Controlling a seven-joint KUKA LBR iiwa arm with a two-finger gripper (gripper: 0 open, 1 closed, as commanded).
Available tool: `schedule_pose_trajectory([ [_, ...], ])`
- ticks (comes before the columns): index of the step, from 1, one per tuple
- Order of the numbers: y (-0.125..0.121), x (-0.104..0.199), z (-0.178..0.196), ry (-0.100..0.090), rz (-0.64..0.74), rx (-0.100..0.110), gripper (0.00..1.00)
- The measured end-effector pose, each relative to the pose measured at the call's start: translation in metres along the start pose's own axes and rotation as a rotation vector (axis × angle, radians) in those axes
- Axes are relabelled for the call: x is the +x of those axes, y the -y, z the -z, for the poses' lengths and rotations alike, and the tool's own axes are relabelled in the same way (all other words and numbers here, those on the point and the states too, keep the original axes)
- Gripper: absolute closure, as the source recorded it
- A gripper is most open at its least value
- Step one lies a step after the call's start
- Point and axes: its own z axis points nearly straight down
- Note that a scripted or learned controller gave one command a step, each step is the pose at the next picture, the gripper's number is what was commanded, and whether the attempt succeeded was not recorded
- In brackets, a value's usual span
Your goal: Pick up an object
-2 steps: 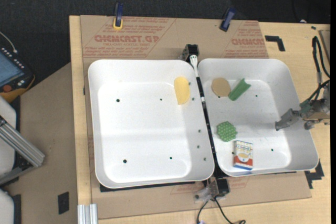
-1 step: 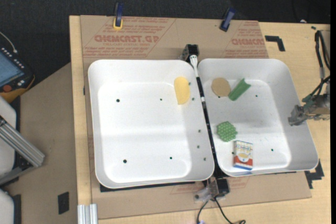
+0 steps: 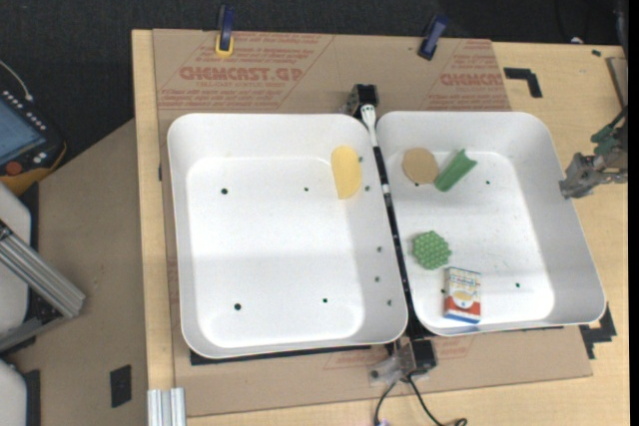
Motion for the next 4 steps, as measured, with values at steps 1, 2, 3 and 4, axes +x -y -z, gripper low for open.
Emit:
schedule_pose_trajectory([
  [1, -0.035, 0.001, 0.093, 0.002, -0.003, -0.002, 1.00],
  [2, 0.029, -0.037, 0.042, -0.005, -0.012, 0.018, 1.00],
  [3, 0.025, 0.026, 0.022, -0.006, -0.001, 0.016, 1.00],
  [4, 0.025, 0.091, 0.013, -0.007, 0.001, 0.016, 1.00],
])
